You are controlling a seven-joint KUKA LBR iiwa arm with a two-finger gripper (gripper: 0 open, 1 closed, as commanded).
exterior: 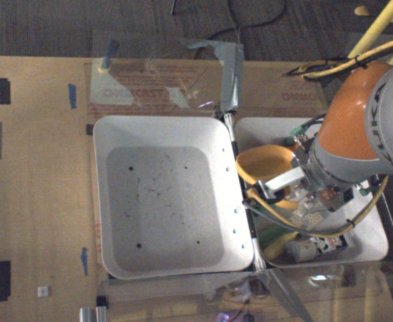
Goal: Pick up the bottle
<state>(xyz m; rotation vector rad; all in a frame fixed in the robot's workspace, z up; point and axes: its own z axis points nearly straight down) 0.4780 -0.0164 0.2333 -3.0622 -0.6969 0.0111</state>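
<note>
A small grey-and-white bottle [306,249] lies on its side near the front edge of the right bin [377,243]. My gripper [311,208] is lowered into that bin, just behind the bottle and right of a yellow bowl [267,163]. The wrist and cables cover its tip. The grey arm with its orange band [357,113] hangs over the right half of the bin and hides what lies beneath it.
A yellow-green item [277,244] lies at the right bin's front left, beside the bottle. The left bin [109,180] sits beside it, across a thin divider [240,180]. Clear plastic sheeting [156,79] is taped behind the bins.
</note>
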